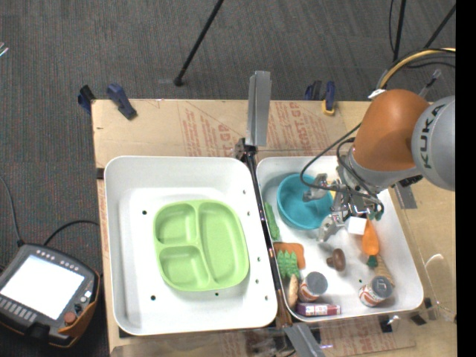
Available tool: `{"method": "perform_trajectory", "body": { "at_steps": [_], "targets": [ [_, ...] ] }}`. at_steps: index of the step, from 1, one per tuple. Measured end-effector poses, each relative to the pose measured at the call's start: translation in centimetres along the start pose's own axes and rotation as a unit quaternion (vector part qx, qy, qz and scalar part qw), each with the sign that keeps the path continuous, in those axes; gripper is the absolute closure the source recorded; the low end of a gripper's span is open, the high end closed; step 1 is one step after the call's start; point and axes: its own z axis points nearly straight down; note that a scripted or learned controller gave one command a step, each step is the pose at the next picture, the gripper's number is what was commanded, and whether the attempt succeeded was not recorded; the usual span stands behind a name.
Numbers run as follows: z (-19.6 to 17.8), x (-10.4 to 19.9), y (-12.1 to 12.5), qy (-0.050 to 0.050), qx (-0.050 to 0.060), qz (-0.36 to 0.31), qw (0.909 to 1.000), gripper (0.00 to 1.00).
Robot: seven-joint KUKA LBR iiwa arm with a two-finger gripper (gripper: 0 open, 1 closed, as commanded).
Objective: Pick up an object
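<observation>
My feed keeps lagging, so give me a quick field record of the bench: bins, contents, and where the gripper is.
left bin: holds a green divided tray
right bin: holds a teal bowl, carrot, brown piece, small cans and other small items
arm: reaches in from the right, over the right bin
gripper: above the right bin, beside the bowl's right rim
fingers: open or shut cannot be told
grasp: nothing visibly held
</observation>
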Motion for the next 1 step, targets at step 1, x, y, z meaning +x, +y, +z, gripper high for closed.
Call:
{"method": "perform_trajectory", "body": {
  "at_steps": [1],
  "targets": [
    [0.41, -2.45, 5.27, 0.011, -0.002, -0.018, 0.9998, 0.00]
  ]
}}
